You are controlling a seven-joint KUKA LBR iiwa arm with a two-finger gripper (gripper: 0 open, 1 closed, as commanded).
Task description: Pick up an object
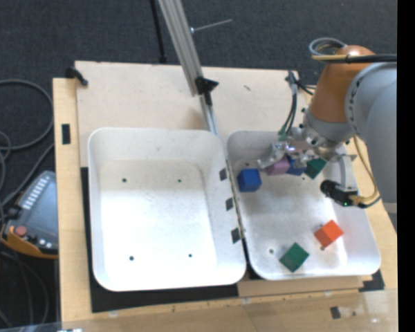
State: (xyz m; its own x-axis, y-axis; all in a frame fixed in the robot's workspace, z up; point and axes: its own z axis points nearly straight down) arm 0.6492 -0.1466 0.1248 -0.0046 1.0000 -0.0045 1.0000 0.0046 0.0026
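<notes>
1. The camera view looks down on a bench [145,92] with two white bins side by side. The left bin [159,206] and the right bin [346,254] touch along their middle edge.
2. The right bin is the landmark here. The grey arm [373,109] with its orange band [335,81] reaches in over the bin's far right corner.
3. The gripper [285,156] hangs low over the far part of the right bin, just past the middle of its far wall.
4. A small purple block [282,166] sits right at the fingertips. It is not clear if the fingers press on it, so whether the jaws are open or closed cannot be told.
5. A dark green block [315,167] lies just beside the gripper, toward the bin's right wall.
6. A blue cube [249,180] sits near the bin's left wall, close to the gripper but apart from it.
7. An orange block [328,234] lies near the bin's front right corner.
8. A green block [294,257] lies near the bin's front wall, beside the orange block but not touching it.
9. A slanted metal pole [183,40] stands on the bench behind the place where the two bins meet.
</notes>
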